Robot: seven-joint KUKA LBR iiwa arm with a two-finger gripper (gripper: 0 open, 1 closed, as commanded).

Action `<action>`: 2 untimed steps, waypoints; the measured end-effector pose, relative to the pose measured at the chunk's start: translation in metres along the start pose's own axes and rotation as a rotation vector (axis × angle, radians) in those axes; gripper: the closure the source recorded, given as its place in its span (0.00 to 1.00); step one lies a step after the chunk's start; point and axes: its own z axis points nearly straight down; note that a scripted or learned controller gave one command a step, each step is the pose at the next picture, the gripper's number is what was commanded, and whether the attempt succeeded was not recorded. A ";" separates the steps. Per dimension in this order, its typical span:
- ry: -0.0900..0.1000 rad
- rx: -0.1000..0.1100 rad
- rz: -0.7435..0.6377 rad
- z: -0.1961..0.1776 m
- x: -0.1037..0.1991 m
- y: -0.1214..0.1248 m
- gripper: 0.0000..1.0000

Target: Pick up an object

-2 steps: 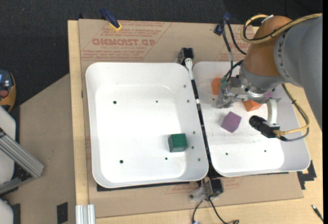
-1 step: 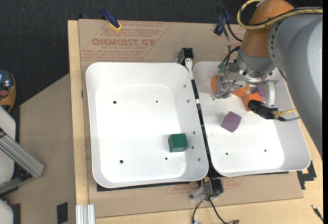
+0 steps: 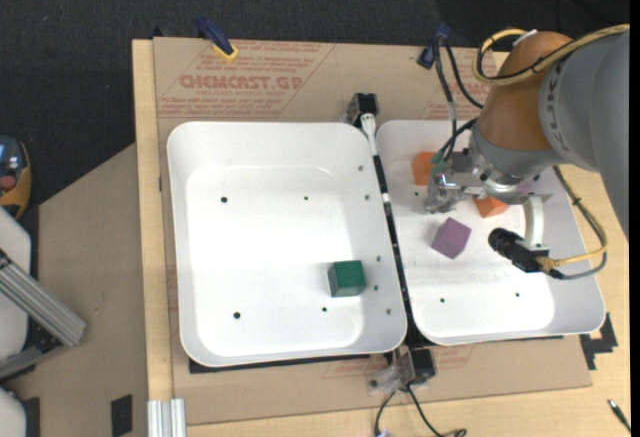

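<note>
My gripper (image 3: 445,197) hangs over the right bin (image 3: 520,310), low in its upper left part. A purple block (image 3: 451,237) lies just below and right of the gripper, apart from it. An orange block (image 3: 424,167) sits just up and left of the gripper, partly hidden by it. Another orange piece (image 3: 491,207) peeks out from under the wrist on the right. A green cube (image 3: 347,278) rests in the left bin (image 3: 200,255), near its lower right corner.
The grey arm with its orange band (image 3: 525,90) covers the upper right of the right bin. A black cable fitting (image 3: 512,248) and yellow cable hang over that bin's middle right. Clamps sit on the cardboard's far edge.
</note>
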 end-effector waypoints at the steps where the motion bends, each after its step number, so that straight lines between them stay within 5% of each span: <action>1: 0.002 0.024 -0.002 0.009 -0.002 0.046 1.00; 2: -0.005 -0.016 -0.001 -0.079 -0.020 0.050 1.00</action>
